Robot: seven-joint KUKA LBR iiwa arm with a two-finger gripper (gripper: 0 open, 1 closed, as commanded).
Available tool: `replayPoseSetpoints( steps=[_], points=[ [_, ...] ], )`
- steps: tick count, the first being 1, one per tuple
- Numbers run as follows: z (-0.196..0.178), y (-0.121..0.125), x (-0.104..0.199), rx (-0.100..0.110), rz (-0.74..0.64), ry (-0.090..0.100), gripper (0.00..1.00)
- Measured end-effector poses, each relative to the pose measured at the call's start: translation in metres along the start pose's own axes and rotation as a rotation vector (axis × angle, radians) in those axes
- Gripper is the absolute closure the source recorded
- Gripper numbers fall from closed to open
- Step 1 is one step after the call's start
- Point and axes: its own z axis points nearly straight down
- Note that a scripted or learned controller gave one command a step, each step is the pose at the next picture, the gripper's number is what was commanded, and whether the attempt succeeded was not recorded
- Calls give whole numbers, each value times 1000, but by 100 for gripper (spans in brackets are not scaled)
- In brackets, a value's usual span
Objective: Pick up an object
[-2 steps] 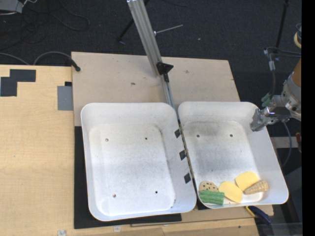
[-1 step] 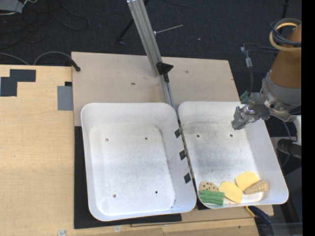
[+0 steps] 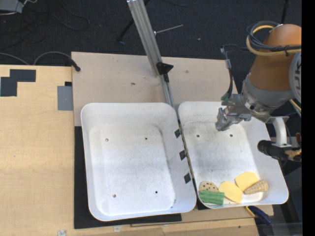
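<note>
Arm comes in from the right, orange band above the wrist, gripper (image 3: 225, 122) hanging over the far part of the right bin (image 3: 226, 151). Can't tell whether it's open or closed — too small and dark at this angle. Nothing visible in its grasp.

All the objects sit bunched in the near corner of the right bin, well apart from the gripper:
- green piece (image 3: 212, 197) at the near rim, leftmost
- brown speckled cookie-like piece (image 3: 208, 186) just behind the green one, touching or overlapping it
- two yellow pieces: one (image 3: 231, 191) beside the green piece, the other (image 3: 246, 179) behind and to its right; they look to be touching
- tan cone-shaped piece (image 3: 256, 187) lying on its side, against the right yellow piece

Left bin (image 3: 130, 159) sits beside the right one, rims touching along the middle, with black clips on the shared edge. Both bins rest on the table (image 3: 113, 77). A slanted aluminium rail (image 3: 147, 38) rises behind the bins.
</note>
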Motion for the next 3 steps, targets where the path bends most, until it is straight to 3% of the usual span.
replayPoseSetpoints(
  steps=[3],
  points=[
    [18, 51, 155, -3, 0, -1, 100]
  ],
)
